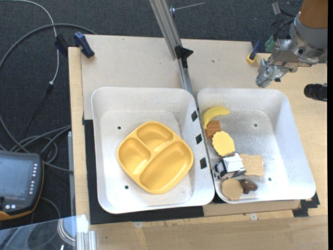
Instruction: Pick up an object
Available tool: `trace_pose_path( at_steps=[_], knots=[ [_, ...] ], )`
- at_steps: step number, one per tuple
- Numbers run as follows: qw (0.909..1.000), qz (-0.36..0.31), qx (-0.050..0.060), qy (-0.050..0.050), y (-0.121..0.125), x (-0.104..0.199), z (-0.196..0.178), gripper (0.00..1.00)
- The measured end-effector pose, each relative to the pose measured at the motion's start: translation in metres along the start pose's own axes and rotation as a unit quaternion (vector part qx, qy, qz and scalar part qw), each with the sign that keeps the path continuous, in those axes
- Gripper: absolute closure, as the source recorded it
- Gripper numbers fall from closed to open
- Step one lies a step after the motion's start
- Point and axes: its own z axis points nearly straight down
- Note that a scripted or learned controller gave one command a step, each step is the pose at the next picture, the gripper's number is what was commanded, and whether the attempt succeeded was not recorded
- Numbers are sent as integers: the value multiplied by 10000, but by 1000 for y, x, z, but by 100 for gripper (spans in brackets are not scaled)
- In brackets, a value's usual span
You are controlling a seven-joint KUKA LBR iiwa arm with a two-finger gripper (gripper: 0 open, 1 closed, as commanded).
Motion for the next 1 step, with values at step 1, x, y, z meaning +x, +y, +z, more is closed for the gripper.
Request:
trace_pose_path(
  at_steps=[1],
  knots=[
    [10000,6,-30,-12,0,-2,-13,100]
  ],
)
